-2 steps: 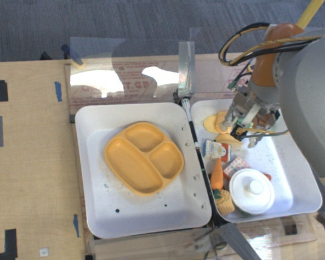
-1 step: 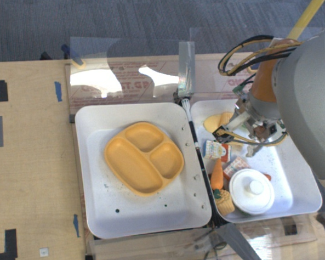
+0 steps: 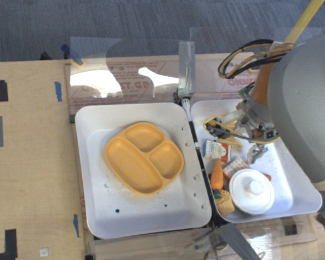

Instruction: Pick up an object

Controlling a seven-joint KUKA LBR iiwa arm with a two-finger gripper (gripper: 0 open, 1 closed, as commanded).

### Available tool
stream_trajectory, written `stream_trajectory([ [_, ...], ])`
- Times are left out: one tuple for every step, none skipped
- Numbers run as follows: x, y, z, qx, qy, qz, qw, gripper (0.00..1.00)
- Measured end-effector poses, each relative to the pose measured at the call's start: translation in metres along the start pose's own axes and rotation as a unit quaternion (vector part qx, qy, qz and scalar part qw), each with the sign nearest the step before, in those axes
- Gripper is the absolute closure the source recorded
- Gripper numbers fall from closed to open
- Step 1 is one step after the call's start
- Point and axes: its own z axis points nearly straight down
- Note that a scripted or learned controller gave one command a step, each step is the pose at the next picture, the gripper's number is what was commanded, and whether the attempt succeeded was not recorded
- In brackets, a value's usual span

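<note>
My gripper [image 3: 255, 148] hangs low over the right bin [image 3: 298, 192], near its middle, on the grey arm with the orange band. Just below and left of it lie a white lidded pot [image 3: 253, 190], a small packet [image 3: 234, 165] and an orange carrot [image 3: 217, 174]. A small white, blue and red carton [image 3: 214, 149] lies to the gripper's left. A tan cupcake-like toy [image 3: 224, 201] sits by the bin's front left corner. Nothing is seen held in the gripper.
The left bin [image 3: 96, 207] holds an orange divided plate [image 3: 144, 157] in its middle. A metal divider [image 3: 191, 125] separates the two bins. The bulky grey arm [image 3: 309, 106] covers the right bin's back right part. Bare wooden bench [image 3: 27, 162] lies to the left.
</note>
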Motion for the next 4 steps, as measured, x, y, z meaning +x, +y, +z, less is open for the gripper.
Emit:
stream_trajectory([
  [-0.031,-0.012,0.005,-0.001,0.002,0.001,1.0,0.0],
  [0.011,-0.06,-0.097,0.001,0.004,-0.002,1.0,0.0],
  [0.021,-0.037,-0.127,0.0,0.0,0.001,1.0,0.0],
  [0.045,-0.009,-0.09,0.0,-0.003,0.001,1.0,0.0],
])
